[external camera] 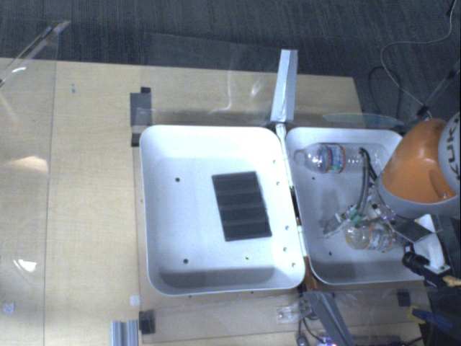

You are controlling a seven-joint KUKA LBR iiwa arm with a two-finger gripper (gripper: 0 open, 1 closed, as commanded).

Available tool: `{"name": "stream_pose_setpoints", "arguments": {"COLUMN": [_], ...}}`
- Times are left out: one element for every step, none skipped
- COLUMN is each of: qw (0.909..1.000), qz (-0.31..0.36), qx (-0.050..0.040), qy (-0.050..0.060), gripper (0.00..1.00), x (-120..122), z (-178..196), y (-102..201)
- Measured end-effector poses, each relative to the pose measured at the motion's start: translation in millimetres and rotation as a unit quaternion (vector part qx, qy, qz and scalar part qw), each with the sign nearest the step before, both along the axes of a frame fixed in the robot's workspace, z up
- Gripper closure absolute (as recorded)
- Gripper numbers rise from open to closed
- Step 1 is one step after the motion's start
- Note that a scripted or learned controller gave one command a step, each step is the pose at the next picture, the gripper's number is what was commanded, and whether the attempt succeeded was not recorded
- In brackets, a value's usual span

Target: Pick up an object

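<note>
The arm (421, 168) is in over the right bin (317, 269), orange band bright at the edge of frame, and the gripper (358, 220) is down low among the clutter. How far the fingers are spread, and whether anything sits between them, cannot be told: the metalwork blurs into a clear, glassy object (369, 236) right beneath it.

That clear object looks like the likeliest target. It is transparent, rounded, pale with a faint amber tint, lying towards the near side of the right bin and touching or nearly touching the gripper's tip. Its outline is hard to read against the white floor.

Here is where it could go wrong. A see-through, curved body gives little to bite on; if the fingers close off-centre, it will probably squirt sideways and roll away. The clear plastic bottle (330, 157), lying on its side with a blue label at the far side of the same bin, is well apart from the gripper, so it should stay out of the way. The wrist cables (366, 175) hang close to the grasp point and might snag or nudge the object on the lift.

Over in the left bin (155, 215), a dark ribbed rectangular pad (241, 205) lies flat near the middle, on the pale worktop (72, 215) side, untouched.
</note>
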State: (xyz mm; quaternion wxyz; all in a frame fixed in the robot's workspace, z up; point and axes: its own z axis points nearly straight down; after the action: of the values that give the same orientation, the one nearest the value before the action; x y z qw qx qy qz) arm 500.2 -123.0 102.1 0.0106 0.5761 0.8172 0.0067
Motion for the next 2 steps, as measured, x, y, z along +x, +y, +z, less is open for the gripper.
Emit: {"name": "stream_pose_setpoints", "arguments": {"qw": [1.0000,0.9982], "qz": [-0.004,-0.044], "qx": [0.0001,0.0035], "qy": [0.005,0.042], "gripper": [0.00,0.00], "x": [60,140], "z": [-13,-15], "y": [6,11]}}
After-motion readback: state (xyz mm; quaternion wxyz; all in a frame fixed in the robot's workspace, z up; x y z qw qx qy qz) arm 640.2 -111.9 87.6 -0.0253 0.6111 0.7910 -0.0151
